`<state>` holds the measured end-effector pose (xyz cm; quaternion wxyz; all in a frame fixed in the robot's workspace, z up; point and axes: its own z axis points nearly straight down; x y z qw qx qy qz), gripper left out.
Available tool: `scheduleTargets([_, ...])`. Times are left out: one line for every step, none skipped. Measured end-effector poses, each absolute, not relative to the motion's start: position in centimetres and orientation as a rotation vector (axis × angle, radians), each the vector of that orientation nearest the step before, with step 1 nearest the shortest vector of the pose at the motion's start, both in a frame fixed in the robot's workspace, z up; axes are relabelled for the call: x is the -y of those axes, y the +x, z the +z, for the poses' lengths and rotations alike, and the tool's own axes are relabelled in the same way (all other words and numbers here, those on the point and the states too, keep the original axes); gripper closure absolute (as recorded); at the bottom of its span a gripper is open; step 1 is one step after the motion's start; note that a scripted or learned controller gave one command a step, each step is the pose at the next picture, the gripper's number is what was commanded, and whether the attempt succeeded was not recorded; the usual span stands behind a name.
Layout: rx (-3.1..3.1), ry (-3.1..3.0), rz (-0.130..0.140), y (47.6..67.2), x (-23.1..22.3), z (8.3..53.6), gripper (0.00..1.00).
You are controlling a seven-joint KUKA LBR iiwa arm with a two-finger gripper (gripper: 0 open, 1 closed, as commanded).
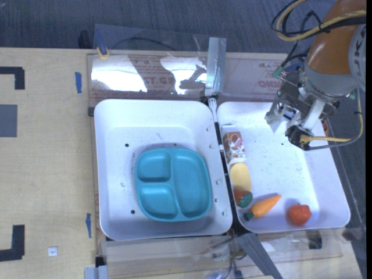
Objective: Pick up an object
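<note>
Objects for picking lie in the right bin: a small carton against its left wall, a yellow piece just below it, then a red-and-green item, a carrot at about 6 o'clock in the bin, and a tomato toward 5 o'clock, all along the left and lower sides. The arm comes in from 2 o'clock, its orange band uppermost and the grey wrist tilted down and leftward over the bin's upper half. The tool hangs above bare bin floor at about 12 o'clock in that bin, well apart from the objects; nothing shows between its fingers, and how wide they stand I cannot tell. The left bin holds a blue divided plate. Both bins sit side by side on the wooden surface.
</note>
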<state>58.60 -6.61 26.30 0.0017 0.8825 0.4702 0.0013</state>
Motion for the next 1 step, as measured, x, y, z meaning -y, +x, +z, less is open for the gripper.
scheduleTargets([-1.683, 2.651, 0.004, 58.15, 1.63, 31.02, 1.0])
